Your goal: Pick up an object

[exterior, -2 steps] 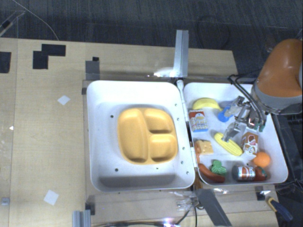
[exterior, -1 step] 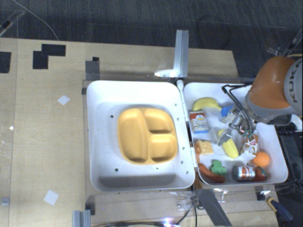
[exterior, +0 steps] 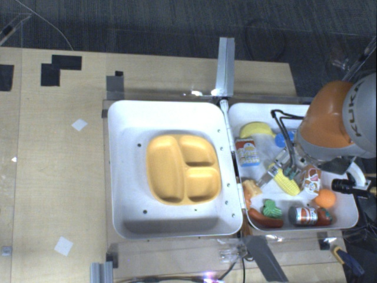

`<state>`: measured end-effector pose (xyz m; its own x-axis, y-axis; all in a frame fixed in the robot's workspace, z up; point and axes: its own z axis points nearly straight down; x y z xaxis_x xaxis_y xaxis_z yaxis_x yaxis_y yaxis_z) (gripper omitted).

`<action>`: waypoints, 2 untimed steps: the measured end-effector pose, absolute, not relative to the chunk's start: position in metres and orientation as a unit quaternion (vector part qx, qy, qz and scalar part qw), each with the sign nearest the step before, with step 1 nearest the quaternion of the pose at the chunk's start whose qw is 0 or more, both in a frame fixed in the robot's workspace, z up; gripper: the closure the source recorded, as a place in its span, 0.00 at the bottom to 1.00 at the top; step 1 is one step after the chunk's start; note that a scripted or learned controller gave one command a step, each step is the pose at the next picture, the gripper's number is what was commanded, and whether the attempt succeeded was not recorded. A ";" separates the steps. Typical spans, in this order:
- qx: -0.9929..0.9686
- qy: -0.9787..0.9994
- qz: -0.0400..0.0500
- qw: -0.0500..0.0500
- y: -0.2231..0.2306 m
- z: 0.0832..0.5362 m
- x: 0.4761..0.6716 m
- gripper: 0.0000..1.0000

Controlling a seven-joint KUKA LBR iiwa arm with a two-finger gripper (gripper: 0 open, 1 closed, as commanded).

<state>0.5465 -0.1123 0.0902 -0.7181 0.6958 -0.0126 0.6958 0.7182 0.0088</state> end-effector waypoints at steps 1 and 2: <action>0.459 0.888 0.002 0.006 -0.110 0.090 0.562 0.00; 0.570 0.821 0.002 0.006 -0.156 0.088 0.592 0.00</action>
